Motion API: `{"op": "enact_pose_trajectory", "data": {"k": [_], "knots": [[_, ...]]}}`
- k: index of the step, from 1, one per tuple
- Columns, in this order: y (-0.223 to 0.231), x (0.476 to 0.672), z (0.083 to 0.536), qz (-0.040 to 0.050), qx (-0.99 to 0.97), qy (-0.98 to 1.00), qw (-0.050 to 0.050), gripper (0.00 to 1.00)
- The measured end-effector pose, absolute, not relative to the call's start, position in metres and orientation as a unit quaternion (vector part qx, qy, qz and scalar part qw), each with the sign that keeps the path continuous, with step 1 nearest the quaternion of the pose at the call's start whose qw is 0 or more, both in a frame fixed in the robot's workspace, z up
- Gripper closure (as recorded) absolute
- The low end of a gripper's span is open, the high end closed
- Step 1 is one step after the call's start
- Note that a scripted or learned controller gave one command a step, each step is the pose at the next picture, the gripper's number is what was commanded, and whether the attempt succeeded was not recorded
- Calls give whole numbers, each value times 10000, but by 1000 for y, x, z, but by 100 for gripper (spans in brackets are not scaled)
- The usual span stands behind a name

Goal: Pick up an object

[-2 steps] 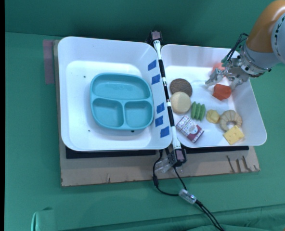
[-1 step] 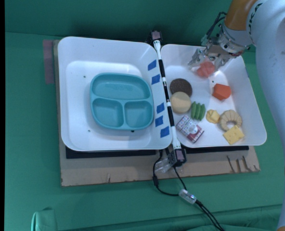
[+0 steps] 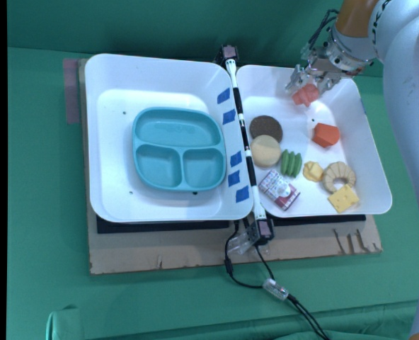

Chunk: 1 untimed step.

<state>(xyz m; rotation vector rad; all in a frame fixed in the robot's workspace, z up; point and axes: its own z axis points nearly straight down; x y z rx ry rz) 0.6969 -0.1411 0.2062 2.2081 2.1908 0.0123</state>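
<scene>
We saw a green table (image 3: 47,275) with brown board (image 3: 160,250), left bin (image 3: 110,83) holding a teal tray (image 3: 178,147), right bin (image 3: 369,161) full of toy food, gripper (image 3: 308,89) up high there, fingers clamped on a pink block (image 3: 306,95).

A robot lab: green-draped bench (image 3: 47,261), taped white bins (image 3: 110,76).

Arm (image 3: 408,83) cut off at top and right edges.
</scene>
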Motion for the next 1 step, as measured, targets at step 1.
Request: {"op": "enact_pose_trajectory", "data": {"k": [1], "knots": [[-71, 650, 342, 45, 7084, 7058, 63, 100]]}}
